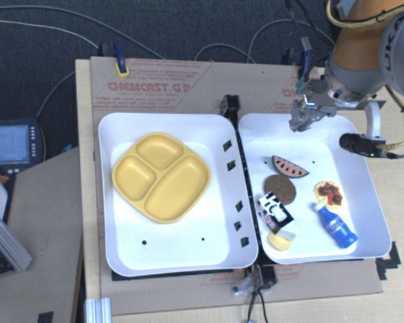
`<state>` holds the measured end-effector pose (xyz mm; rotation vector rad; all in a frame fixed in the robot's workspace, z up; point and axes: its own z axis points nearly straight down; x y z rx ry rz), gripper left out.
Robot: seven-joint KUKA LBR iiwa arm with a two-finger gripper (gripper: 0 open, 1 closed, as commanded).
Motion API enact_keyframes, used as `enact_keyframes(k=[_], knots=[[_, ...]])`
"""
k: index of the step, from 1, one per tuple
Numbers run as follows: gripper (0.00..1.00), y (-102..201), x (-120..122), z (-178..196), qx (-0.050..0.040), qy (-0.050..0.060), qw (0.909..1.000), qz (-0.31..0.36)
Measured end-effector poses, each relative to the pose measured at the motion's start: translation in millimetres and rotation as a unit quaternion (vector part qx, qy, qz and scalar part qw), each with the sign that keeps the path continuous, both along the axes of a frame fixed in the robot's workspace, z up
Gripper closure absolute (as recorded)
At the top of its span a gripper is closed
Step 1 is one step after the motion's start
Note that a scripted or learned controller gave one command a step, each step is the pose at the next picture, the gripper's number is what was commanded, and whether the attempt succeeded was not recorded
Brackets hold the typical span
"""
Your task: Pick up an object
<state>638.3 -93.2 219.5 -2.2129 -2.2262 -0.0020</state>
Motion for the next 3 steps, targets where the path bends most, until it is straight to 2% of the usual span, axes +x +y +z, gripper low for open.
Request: enact_keyframes(k=[1, 2, 3], knots=[[1.00, 54, -3, -7, -0.0002, 0.001, 1.0000, 0.000], [1.00, 114, -7, 2, 0.0001, -0.001, 1.0000, 0.001], [1.00, 158, -22, 7, 0.0001, 0.001, 1.0000, 0.000]])
